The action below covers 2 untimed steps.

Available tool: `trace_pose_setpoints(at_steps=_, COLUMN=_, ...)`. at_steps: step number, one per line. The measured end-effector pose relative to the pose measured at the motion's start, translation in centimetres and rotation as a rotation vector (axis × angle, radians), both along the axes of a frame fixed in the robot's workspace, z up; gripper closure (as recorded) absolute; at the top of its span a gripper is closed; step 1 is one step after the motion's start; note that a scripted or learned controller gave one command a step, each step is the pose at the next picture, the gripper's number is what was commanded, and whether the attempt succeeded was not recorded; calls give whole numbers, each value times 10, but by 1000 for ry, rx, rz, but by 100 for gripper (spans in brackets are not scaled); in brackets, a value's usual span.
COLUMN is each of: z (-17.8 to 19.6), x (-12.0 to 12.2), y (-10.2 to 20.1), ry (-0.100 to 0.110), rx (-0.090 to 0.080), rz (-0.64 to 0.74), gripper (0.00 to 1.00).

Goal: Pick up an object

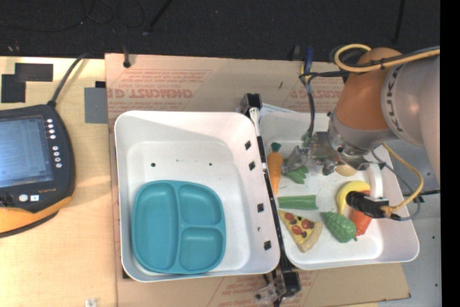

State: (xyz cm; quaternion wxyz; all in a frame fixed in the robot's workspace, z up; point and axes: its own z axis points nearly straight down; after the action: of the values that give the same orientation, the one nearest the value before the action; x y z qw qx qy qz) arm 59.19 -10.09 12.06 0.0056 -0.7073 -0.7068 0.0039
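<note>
white right bin [402,249] holds crowded toy food; gripper [316,158], grip state unclear, sits at its eleven o'clock edge.

Grey arm [417,93] with an orange wrist band [363,101] (yellow cable [350,54] looped above it)

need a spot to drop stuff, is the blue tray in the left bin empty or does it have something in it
Empty. The blue tray lies flat in the left bin, and all three of its compartments show bare blue.
</note>
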Motion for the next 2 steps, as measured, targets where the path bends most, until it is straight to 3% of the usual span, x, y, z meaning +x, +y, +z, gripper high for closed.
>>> trace_pose_setpoints(at_steps=1, z=-34, x=-84, y=19, ry=-11, rx=-4, rz=-4, gripper=0)
trace_pose_setpoints(at_steps=2, z=-33, x=-117, y=-12, ry=-11, rx=-2, rz=-1, gripper=0)
